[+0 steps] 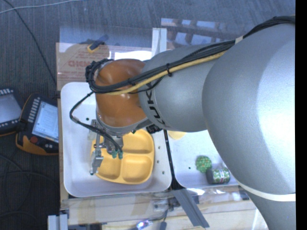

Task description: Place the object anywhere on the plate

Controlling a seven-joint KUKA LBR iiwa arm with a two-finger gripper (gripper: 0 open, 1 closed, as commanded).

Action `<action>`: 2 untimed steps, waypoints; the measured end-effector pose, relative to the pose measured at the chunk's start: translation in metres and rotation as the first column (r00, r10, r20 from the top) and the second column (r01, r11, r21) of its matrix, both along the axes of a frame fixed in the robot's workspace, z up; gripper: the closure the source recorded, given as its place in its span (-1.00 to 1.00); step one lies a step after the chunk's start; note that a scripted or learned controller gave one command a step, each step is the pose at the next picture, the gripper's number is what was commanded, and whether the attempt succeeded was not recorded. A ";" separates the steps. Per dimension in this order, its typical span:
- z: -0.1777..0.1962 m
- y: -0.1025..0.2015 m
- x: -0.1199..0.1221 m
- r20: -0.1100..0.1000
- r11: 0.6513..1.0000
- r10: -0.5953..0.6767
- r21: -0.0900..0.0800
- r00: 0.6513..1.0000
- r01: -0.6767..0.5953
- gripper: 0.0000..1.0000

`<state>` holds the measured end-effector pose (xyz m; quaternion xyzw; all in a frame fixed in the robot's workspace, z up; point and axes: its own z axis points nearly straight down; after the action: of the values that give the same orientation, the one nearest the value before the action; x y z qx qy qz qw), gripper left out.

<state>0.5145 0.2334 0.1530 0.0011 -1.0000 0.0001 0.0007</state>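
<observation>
A yellow divided plate [135,166] lies in the left white bin [76,176]. My gripper [105,160] hangs over the plate's left part, under the orange wrist band [117,92]. Its two fingers [97,163] stand apart and open, with only yellow plate showing between them. In the right bin [189,181] lie a green bumpy ball [203,164] and, just right of it, a small green and dark can [220,175]. A pale yellow thing [176,134] peeks out from under the arm at that bin's left wall.
The big grey arm covers most of the right bin and the upper part of the left one. A cardboard sheet [76,61] lies behind the left bin. A pendant with a screen [41,123] sits on the floor at left.
</observation>
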 end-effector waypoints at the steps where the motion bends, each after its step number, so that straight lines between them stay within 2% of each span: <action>1: 0.087 -0.074 0.043 0.005 0.894 -0.449 -0.002 0.894 0.449 -1.00; 2: 0.092 -0.003 0.070 0.004 0.912 -0.411 -0.001 0.912 0.411 -1.00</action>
<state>0.5845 0.2305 0.2451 -0.2093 -0.9779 0.0009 -0.0009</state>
